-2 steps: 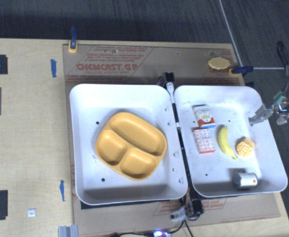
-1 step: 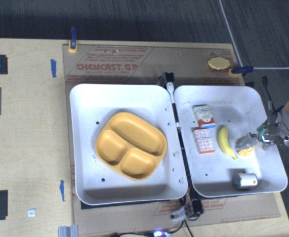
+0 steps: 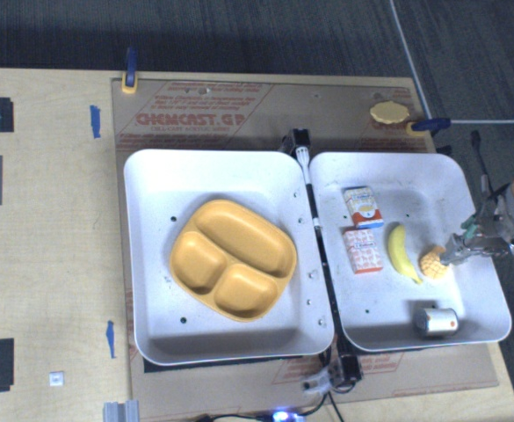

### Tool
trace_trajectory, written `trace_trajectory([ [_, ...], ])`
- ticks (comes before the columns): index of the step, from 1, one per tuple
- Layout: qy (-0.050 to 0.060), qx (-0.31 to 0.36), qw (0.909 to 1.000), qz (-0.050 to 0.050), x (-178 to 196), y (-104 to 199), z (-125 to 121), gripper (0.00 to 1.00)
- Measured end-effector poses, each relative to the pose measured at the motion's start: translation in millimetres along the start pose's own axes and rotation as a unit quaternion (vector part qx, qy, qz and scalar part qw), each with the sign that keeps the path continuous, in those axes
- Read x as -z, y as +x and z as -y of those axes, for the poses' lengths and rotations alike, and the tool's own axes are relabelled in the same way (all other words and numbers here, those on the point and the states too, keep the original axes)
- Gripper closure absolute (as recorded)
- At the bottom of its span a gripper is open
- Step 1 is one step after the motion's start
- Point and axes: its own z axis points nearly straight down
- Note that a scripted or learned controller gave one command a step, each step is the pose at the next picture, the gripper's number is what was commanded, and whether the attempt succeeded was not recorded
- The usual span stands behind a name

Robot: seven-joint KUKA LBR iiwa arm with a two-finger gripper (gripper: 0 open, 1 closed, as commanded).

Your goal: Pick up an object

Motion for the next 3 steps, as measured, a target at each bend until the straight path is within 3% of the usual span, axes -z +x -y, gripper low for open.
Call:
trace_trajectory([
  [1,-0.008,-0.001,1.0000,0.003,-37,74,-42,1.00],
  [2,-0.002,-0.001,1.0000,0.001,-42,75,-38,0.00],
  [3,-0.010,-0.002,0.9999,0.003,-44,89,16,0.00],
])
